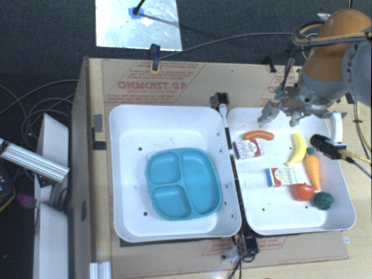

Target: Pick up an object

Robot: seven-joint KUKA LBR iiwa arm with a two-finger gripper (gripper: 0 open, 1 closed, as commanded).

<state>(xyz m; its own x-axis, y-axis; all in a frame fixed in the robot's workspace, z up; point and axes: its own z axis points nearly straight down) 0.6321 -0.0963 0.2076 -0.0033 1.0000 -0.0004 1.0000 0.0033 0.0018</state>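
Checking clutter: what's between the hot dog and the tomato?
In the camera view, a small red-white-blue packet lies between the hot dog and the tomato.

My arm (340, 45) is running off the frame's right edge; labels on the two small cartons (248, 149) are reading too blurred to make out.

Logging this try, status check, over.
Gripper open, holding nothing, above right bin's far edge. Hot dog just below it. Nothing in the way.
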